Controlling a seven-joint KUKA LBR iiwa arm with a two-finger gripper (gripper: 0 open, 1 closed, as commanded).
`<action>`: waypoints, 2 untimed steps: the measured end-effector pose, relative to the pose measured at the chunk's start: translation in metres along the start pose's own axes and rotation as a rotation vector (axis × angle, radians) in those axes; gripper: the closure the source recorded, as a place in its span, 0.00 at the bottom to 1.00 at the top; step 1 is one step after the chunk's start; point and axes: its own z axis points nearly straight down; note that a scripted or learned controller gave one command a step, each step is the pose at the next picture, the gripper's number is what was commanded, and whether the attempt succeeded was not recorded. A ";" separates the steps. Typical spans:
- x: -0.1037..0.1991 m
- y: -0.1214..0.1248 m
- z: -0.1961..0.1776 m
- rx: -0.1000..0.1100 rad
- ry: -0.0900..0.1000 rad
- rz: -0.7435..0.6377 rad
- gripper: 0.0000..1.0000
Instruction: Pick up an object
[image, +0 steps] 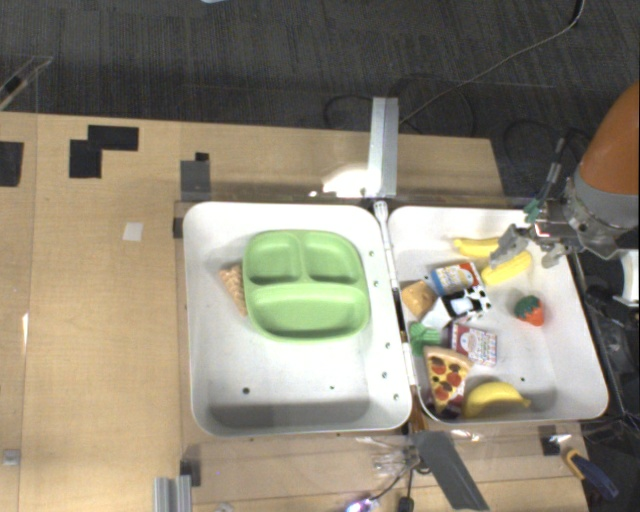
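Observation:
My gripper (531, 247) hangs over the back of the right bin (590, 385), its two grey fingers spread apart. A short yellow banana (507, 268) lies just in front of and below them; nothing shows clamped between them. A second banana (468, 245) lies to its left. Nearby are a small carton (452, 275), a black-and-white toy (470, 298), a red fruit with a green top (530, 310), a pink box (475, 345), a pizza slice (445, 372) and another banana (492, 397).
The left bin (215, 390) holds a green divided plate (305, 283) with a tan waffle-like piece (233, 288) poking out at its left. A brown bread piece (418, 297) and a green item (424, 335) lie against the wall between the bins.

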 end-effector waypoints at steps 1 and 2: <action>0.009 0.009 0.091 -0.020 -0.004 0.117 0.00; 0.013 0.012 0.078 -0.028 0.000 0.113 1.00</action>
